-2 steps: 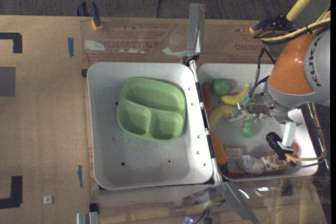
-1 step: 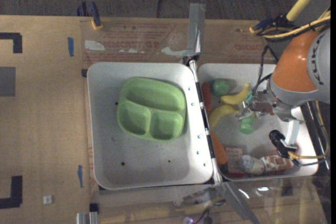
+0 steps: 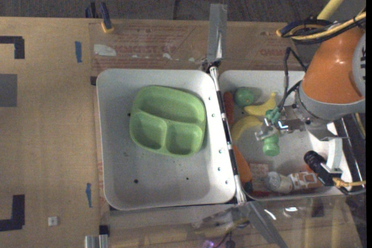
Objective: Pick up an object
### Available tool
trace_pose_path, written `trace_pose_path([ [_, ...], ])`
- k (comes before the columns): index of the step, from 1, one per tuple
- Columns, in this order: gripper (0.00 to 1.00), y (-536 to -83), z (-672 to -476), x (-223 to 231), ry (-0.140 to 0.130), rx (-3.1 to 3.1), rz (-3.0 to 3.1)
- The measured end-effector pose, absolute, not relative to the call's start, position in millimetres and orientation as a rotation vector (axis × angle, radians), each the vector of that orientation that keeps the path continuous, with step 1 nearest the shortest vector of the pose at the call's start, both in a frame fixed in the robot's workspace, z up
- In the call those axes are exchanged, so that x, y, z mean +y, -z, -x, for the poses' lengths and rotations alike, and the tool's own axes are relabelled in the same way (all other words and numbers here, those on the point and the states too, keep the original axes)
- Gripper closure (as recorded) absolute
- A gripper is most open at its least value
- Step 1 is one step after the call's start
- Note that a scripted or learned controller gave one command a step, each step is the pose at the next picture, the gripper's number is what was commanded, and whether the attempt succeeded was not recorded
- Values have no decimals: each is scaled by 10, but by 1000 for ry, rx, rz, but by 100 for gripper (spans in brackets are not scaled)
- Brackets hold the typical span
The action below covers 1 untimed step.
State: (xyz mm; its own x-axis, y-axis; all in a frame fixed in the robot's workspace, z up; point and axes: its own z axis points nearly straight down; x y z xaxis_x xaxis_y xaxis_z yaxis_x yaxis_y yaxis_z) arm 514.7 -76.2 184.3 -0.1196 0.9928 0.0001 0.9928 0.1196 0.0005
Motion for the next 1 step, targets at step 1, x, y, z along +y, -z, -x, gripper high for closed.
trace_pose_path([
  [1,0,-1843,-5147,-765,-1,2350,-2084],
])
